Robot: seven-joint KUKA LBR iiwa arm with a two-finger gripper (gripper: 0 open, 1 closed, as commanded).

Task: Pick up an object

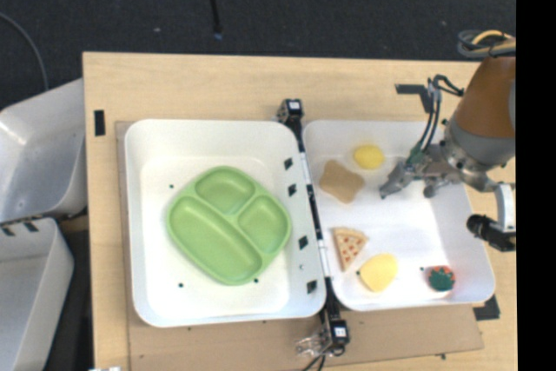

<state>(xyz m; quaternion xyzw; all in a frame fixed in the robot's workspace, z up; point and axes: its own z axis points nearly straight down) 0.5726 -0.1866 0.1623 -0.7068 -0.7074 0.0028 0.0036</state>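
We see a light wooden bench (104, 82) with two shallow white bins on it, side by side. The left bin (148, 291) holds a big green plate (228, 224) with three sections. The right bin (460, 248) holds the small toy foods.

The grey arm with its orange band (488, 100) reaches in from the right, over the far right part of the right bin. Its gripper (408, 178) hangs low over the bin floor and points left. We cannot tell if it is spread or closed, and we see nothing in it.

Just left of the gripper lies a brown bread slice (340, 182). A small yellow lemon (368, 156) sits beside the bread, toward the back. Near the front we see a pizza slice (348, 247), then a bigger yellow fruit (379, 272) right next to it. In the front right corner sits a little red and green thing (440, 277).
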